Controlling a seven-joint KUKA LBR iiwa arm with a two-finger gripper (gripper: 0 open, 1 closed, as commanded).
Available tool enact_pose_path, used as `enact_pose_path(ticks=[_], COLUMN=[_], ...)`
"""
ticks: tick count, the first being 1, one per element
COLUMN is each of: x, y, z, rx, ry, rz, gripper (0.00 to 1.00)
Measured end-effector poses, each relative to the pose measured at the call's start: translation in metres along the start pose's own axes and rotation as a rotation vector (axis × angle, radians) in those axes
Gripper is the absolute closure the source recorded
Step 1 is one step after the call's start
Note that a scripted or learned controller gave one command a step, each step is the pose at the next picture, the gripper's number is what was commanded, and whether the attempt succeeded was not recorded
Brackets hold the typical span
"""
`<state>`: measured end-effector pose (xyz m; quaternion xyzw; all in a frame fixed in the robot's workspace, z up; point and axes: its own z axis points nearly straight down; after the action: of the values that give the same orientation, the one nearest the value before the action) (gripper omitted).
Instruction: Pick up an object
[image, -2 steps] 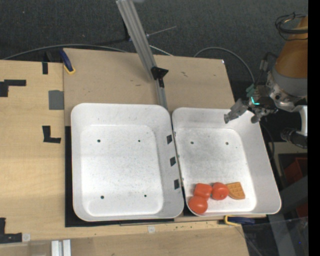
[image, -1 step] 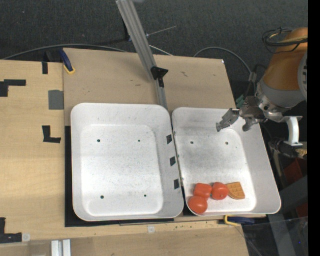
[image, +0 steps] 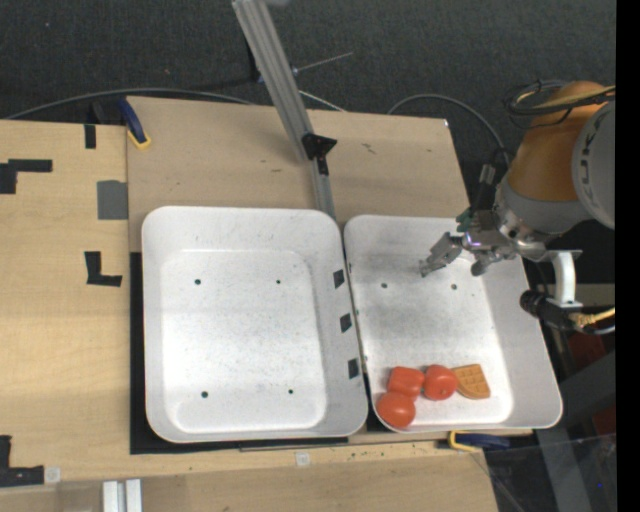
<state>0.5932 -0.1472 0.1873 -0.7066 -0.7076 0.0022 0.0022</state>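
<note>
The arm (image: 560, 150) is reaching in from the right, its orange band sitting above the wrist; the gripper (image: 462, 258) is hanging over the upper part of the right bin (image: 420, 300), near that bin's far right corner; its two fingers (image: 436, 262) are standing spread apart, one pointing out to the left and the other angled lower right, and nothing is sitting between them.

The pickable things are lying together at the near end of the same bin, well apart from the jaws; three red tomato-like pieces (image: 405, 381) are clustering there, one at the upper left of the group, one just right of it and touching, and one lower down against the bin's near left corner; an orange cracker-like piece (image: 472, 381) is lying just beside the rightmost red piece, close enough that they are looking as though they touch. The whole group is sitting below and slightly left of the open fingers, with a wide stretch of bare, speckled bin floor between.

The left bin (image: 240, 320) is lying beside the right one, their rims meeting along the middle; a grey pole (image: 285, 95) is slanting down from the top of the view toward the spot where the two bins meet.
</note>
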Motion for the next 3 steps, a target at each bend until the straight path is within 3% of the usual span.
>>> enact_pose_path(ticks=[1,2,3], x=[0.000,0.001,0.000], y=[0.002,0.003,0.014], z=[0.065,0.051,0.001], rx=[0.002,-0.004,-0.011], ry=[0.000,0.000,-0.001], rz=[0.000,-0.002,0.000], gripper=[0.00,1.00,1.00])
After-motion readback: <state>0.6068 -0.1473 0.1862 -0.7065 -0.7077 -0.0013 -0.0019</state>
